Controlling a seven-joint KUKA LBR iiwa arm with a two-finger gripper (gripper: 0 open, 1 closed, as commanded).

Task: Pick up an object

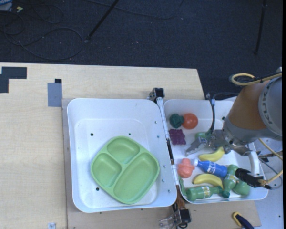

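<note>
While my gripper (193, 148) hangs spread wide beside the upper banana (211, 155), I judge crowding by the blue bottle (212, 167) may spoil the grasp.

This is a robotics lab: a plain wooden worktop (28, 142) carries two white bins (76, 128) clamped side by side, cables (47, 27) trail across dark carpet (181, 27) behind, and toy food (207, 179) fills one bin beside an industrial arm (252, 113).

Divided plate (125, 169) in left bin (76, 128); toys (211, 167) crowd right bin (219, 106) beside it
</note>
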